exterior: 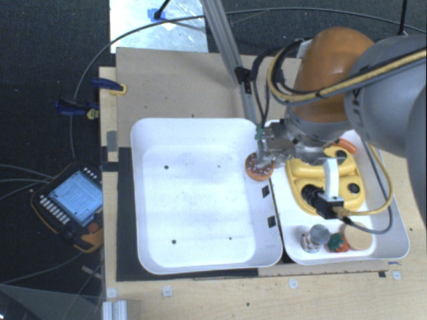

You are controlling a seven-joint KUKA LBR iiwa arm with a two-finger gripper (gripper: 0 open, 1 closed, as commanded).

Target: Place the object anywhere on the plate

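Two bins (pixel 200 259) on tabletop (pixel 173 85), pincer (pixel 261 157) over the shared rim pinching a small brown disc (pixel 258 169), likely mid-carry, well short of yellow plate (pixel 300 175) in right bin beside leftover bits (pixel 327 239).

Dark speckled floor around a tan bench (pixel 180 85), bright reflective panel (pixel 157 15) at the upper left, handheld control pendant (pixel 70 202) on the floor at left, cables trailing, blue clamps (pixel 107 85) on the bench's left edge
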